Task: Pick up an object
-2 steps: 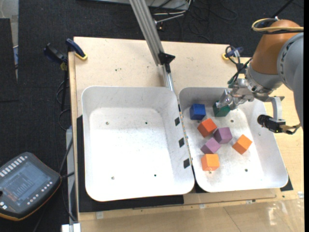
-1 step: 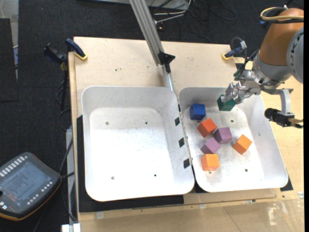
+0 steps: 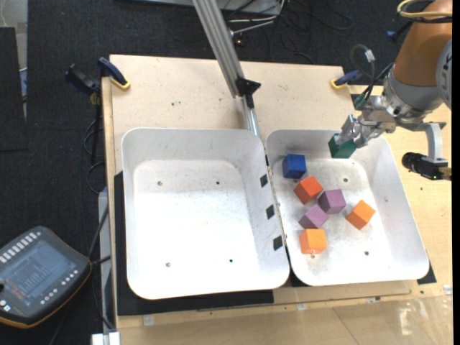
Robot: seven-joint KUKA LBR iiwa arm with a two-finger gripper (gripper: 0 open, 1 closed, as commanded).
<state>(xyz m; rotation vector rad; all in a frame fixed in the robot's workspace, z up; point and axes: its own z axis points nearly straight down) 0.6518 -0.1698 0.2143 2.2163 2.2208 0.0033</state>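
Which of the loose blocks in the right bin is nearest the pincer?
The blue block, at the cluster's top left, nearest the pincer; the orange and purple ones lie lower.

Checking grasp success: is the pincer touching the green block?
Touching. The camera view shows the green block clamped at the pincer tips, raised above the right bin.

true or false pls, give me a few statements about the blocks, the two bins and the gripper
1. The gripper has a green block between its fingers. True.
2. The blue block lies in the left bin. False: it lies in the right bin.
3. Two purple blocks lie in the right bin. True: one and another.
4. The green block rests on the floor of the left bin. False: it is at the gripper, over the right bin's far edge.
5. Three orange blocks lie in the right bin. True.
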